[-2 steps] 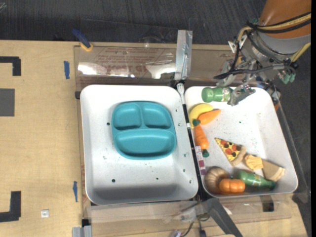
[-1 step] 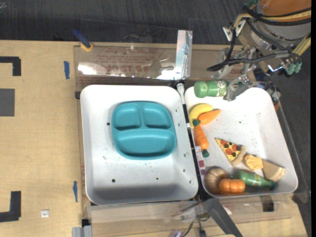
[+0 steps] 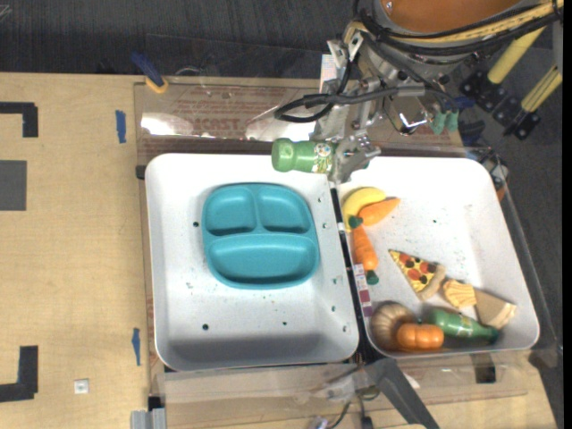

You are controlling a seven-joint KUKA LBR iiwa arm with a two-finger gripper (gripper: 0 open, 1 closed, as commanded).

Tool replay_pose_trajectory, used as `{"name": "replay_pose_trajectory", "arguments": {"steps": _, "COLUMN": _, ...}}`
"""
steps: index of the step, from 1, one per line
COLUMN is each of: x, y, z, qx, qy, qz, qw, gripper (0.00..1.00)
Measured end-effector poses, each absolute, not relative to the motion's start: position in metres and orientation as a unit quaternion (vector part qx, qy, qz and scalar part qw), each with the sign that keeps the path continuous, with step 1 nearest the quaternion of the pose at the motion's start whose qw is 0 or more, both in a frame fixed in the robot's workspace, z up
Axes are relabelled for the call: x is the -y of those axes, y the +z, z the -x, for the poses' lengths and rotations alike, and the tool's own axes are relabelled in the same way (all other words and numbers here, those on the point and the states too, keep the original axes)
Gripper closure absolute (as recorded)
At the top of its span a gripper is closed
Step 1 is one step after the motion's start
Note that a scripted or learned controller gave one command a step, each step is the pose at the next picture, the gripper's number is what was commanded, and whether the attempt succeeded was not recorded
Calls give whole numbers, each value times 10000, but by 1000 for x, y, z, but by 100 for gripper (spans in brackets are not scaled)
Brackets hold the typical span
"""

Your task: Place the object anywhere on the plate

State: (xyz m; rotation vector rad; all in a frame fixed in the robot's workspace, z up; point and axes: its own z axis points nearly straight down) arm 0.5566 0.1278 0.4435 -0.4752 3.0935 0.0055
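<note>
Gripper (image 3: 344,157) clenched on green bottle (image 3: 302,156), held sideways above the left bin's (image 3: 170,239) far rim; lifted and carried, not yet over teal plate (image 3: 259,235); lowering and release remaining.

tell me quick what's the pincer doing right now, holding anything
Pincer: shut on the green bottle, held above the back edge of the left bin, not yet over the teal plate.

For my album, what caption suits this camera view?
Robot hand holding a green bottle above the bins, near the teal plate.
</note>
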Motion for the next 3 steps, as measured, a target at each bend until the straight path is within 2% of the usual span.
{"name": "replay_pose_trajectory", "arguments": {"steps": 1, "x": -166, "y": 388, "z": -498, "qx": -9830, "qy": 9, "qz": 1834, "qw": 22, "gripper": 100}}
{"name": "replay_pose_trajectory", "arguments": {"steps": 2, "x": -166, "y": 389, "z": -499, "qx": -9832, "qy": 10, "qz": 1825, "qw": 34, "gripper": 0}}
{"name": "replay_pose_trajectory", "arguments": {"steps": 3, "x": -167, "y": 402, "z": -500, "qx": -9831, "qy": 21, "qz": 1828, "qw": 86, "gripper": 100}}
